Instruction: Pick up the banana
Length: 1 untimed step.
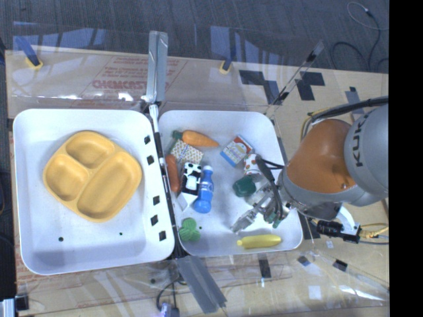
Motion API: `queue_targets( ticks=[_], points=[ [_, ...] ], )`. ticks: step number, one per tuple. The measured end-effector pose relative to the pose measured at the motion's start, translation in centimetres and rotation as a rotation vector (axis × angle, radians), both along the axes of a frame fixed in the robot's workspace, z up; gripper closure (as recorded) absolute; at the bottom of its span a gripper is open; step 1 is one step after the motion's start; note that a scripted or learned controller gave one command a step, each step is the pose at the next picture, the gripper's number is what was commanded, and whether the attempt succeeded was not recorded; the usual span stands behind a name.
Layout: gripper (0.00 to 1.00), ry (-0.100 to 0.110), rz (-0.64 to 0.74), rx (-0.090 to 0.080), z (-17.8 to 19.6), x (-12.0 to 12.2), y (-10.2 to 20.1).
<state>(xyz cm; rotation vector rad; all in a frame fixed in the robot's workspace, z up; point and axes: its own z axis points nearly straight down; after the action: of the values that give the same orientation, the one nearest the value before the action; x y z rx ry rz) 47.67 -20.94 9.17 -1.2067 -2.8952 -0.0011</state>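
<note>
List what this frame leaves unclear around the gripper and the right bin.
- Gripper: too small and blurred to make out, camera view.
- Small dark green object: identity unclear, partly behind the gripper's metal parts.
- Long yellow plastic banana: whether anything touches it is unreadable.

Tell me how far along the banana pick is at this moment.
Done: the gripper is down inside the right bin, close to the banana. In hand: nothing; the banana lies flat on the bin floor near the front wall, just below the gripper. Left: closing on the banana and lifting it.
</note>
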Motion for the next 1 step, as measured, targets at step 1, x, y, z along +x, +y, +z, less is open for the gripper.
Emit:
queue_targets(
  ticks=[1],
  points=[
    [1.00,0.000,0.005,0.000,1.02,0.06,0.01]
  ],
)
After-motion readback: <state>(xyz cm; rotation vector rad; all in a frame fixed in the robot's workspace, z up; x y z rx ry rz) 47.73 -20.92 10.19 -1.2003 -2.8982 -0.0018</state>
